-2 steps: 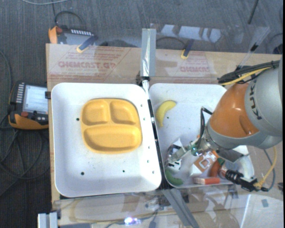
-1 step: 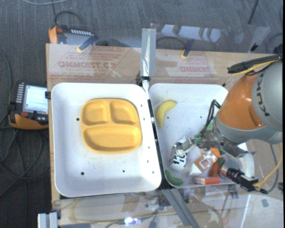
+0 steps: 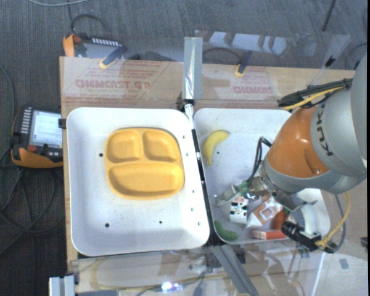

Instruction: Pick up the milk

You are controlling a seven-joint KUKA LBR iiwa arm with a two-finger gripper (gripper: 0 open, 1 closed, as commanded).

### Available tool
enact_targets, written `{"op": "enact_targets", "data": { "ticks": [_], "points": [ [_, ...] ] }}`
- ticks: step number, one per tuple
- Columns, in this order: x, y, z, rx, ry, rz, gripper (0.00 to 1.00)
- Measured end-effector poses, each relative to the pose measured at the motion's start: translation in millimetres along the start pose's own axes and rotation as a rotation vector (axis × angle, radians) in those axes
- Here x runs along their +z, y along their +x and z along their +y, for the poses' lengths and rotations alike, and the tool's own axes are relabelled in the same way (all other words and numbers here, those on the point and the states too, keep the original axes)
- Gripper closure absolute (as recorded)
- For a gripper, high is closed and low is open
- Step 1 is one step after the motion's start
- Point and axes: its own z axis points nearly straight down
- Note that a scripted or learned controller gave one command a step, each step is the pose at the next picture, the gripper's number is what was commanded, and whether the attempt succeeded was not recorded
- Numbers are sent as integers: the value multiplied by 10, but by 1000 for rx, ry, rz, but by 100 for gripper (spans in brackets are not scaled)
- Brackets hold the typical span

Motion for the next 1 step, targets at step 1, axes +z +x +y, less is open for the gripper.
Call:
{"op": "enact_targets", "data": {
  "ticks": [1],
  "points": [
    [-82, -21, -13, 3, 4, -3, 100]
  ]
}}
